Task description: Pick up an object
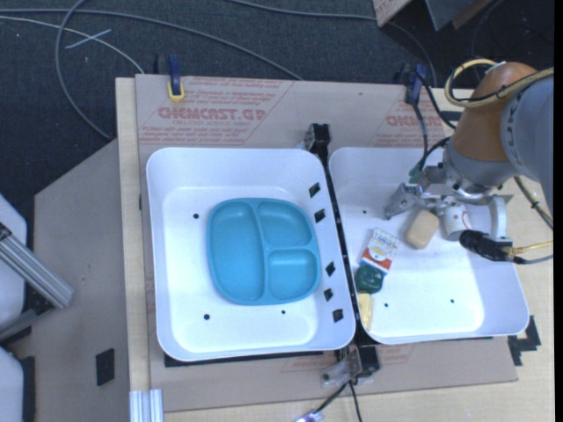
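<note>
We see two white bins side by side on the bench, and we take the divider [332, 236] between them, set with small black clips, as our landmark.

To the left of the divider, the left bin [171, 200] holds a blue sectioned tray [262, 251] lying flat near its middle, with three compartments showing.

To the right of the divider, the right bin [493, 310] holds the loose objects. Just beside the divider lies a small white packet [380, 248] with red and orange print. Below it, touching its lower end, sits a dark green round piece [369, 279], and lower still, right against the divider, a small yellow piece [364, 308]. Farther right of the divider, a tan block [421, 229] lies tilted on the bin floor.

The arm [506, 126] comes in well to the right of the divider, its orange band above the grey wrist. The gripper [433, 202] hangs right over the tan block, at the block's upper end. We cannot tell how the tool is set, or whether it has hold of the block: the wrist covers that part.
</note>
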`<state>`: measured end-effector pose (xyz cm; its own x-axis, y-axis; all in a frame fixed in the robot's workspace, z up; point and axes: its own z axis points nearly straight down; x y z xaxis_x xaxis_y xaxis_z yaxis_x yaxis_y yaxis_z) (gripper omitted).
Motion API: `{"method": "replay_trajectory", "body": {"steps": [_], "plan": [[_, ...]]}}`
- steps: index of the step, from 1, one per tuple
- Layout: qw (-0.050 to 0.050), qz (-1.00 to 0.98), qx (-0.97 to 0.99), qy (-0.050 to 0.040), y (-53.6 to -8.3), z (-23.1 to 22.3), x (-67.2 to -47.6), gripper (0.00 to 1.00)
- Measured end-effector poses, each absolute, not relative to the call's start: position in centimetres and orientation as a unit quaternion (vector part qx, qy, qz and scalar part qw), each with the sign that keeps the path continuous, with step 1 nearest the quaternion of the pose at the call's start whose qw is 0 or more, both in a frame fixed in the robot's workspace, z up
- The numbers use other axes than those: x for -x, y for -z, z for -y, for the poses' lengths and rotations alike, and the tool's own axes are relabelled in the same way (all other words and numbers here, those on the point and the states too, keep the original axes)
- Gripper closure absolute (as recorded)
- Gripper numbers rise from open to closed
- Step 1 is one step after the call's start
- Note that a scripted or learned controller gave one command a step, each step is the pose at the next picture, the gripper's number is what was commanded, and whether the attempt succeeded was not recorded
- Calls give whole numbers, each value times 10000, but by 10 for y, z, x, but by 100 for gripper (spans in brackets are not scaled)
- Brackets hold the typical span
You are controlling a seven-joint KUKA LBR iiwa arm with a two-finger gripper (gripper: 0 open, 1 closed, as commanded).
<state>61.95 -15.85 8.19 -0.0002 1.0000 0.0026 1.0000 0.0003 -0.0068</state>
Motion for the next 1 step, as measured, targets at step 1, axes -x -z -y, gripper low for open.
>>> {"method": "replay_trajectory", "body": {"steps": [1], "plan": [[0, 7074, 7068, 7, -97, 159, -622, 100]]}}
